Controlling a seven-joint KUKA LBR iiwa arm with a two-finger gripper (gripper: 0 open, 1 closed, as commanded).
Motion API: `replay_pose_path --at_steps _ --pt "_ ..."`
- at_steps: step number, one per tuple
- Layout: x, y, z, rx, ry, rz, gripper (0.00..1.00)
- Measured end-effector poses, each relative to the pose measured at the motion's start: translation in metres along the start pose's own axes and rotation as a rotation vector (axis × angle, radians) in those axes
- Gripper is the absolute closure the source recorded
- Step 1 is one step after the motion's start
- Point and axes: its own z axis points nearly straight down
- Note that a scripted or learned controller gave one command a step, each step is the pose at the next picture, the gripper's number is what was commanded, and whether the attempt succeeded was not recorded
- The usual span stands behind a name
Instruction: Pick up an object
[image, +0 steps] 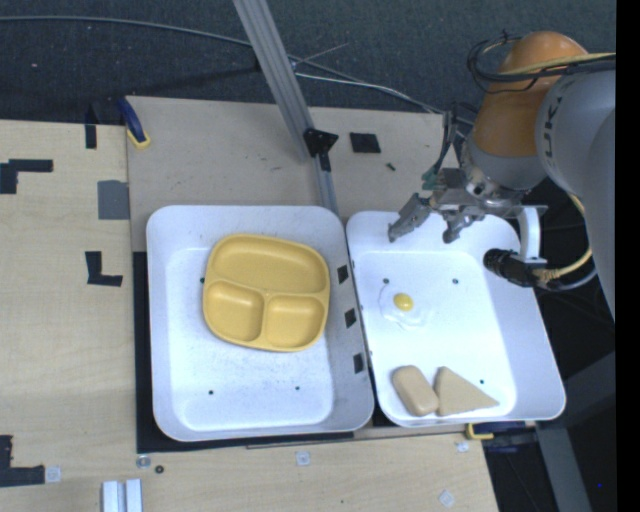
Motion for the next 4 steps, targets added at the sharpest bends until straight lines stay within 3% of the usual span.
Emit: replay_pose_path --at_steps 2,3,4 --pt "-0.011 -0.004 0.105 0.005 -0.002 0.002 0.00" --pt "-0.011 -0.004 0.131 -0.001 -0.003 0.000 0.00" --pt "-0.012 -0.002 0.119 -0.007 -0.005 -0.001 1.00"
